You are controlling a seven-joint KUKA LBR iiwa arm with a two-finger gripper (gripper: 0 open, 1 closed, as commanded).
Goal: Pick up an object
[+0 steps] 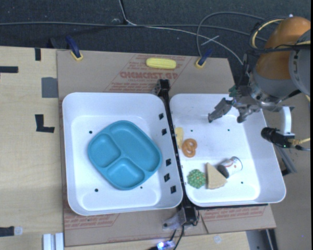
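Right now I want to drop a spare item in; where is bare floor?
Bare floor: the right white bin's upper half, under the open two-finger gripper. Its lower left is crowded with small items. The blue divided plastic tray fills the left white bin's middle.

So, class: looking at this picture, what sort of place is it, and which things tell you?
Most likely a robot test bench in a lab. The clues: a robot arm with its hand open over two white bins, loose cables, and toy food such as a pretzel.
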